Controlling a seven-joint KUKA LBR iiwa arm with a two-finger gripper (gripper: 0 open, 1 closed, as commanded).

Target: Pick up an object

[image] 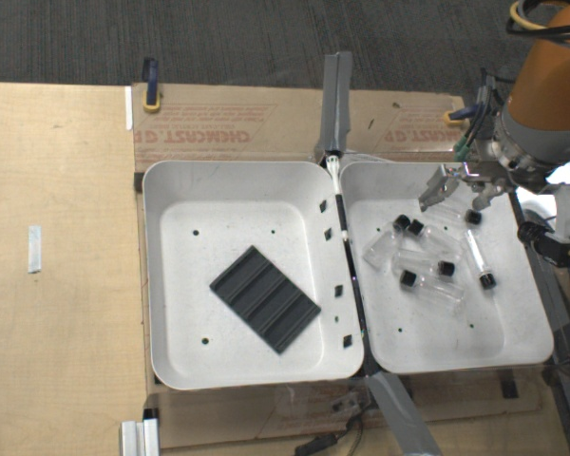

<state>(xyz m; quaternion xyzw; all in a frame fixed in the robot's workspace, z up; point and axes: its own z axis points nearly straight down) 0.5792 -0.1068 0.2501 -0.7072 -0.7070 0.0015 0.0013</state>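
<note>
A dark grey ribbed block [265, 298] lies flat and askew in the left bin [171, 350]. Several clear vials with black caps [429, 257] lie scattered in the upper middle of the right bin [437, 350]. My gripper [458, 195] hangs over the right bin's far right corner, just above the topmost vials, below the orange band [548, 74]. Its two fingers [435, 191] are spread open and I see nothing held between them.
A grey divider post [335, 103] stands behind the seam between the bins. Clamps [150, 85] hold the cardboard sheet at the back. Plain wooden bench top [57, 255] stretches to the left of the bins.
</note>
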